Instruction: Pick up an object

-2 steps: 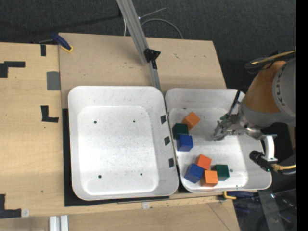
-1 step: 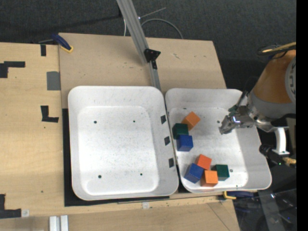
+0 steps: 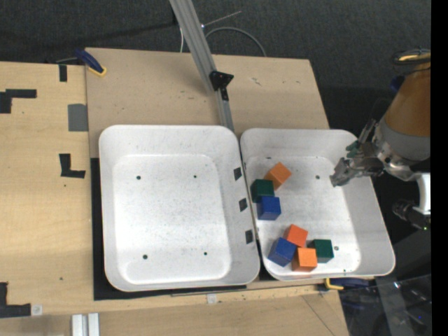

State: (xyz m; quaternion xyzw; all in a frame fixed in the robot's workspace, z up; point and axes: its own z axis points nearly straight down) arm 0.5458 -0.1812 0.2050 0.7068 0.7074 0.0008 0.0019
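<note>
Right now my fingers (image 3: 341,175) hang over the right side of the right shallow white plastic bin (image 3: 371,215), near its upper right corner, pointing left and down toward the floor of it. Apart or together: cannot tell, they read as one dark blur at this size. Nothing visible between them, so I'm not claiming a hold. Behind them my grey wrist and the orange band (image 3: 413,103) run off to the right.

Nearest candidate is the small orange wooden cube (image 3: 279,174), upper middle of the same bin, well apart from my fingers to the left. Just below it: a dark green cube (image 3: 262,188) touching a blue cube (image 3: 269,207), both close to the bin's left wall. Lower down is a tight cluster: second orange cube (image 3: 297,234), second blue cube (image 3: 283,251), third orange cube (image 3: 305,258), second green cube (image 3: 323,250), all touching or nearly so.

Judgement: I'm parked high and off to the side, pre-approach, task barely begun. Upper orange cube looks the easiest pick since it has free space on its right and top. It's a cube, so no real long axis; it sits rotated, corners roughly toward the bin walls, so a grasp would need wrist yaw to meet flat faces.

Left white bin (image 3: 168,135) sits alongside on the tabletop (image 3: 42,187).
</note>
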